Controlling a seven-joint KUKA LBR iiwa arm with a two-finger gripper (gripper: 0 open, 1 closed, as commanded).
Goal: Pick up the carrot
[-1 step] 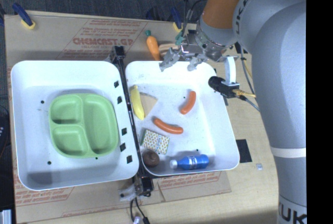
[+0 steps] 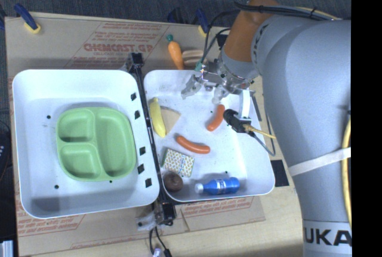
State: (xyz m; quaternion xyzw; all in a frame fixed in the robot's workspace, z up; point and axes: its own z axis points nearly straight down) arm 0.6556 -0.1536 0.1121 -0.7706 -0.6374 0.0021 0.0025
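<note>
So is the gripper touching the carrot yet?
Apart. The camera view shows the carrot lying outside the right bin, beyond its far rim, while the gripper hangs inside the bin, the rim lying between them.

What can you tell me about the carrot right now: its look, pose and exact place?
The carrot is a small orange toy, seemingly plastic, with a green stub at its top end. It lies outside the bins, on the cardboard just beyond the far rim of the right bin, tilted with its green end pointing away and slightly left. Its lower end appears to meet that rim. The gripper is inside the right bin, apart from the carrot.
</note>
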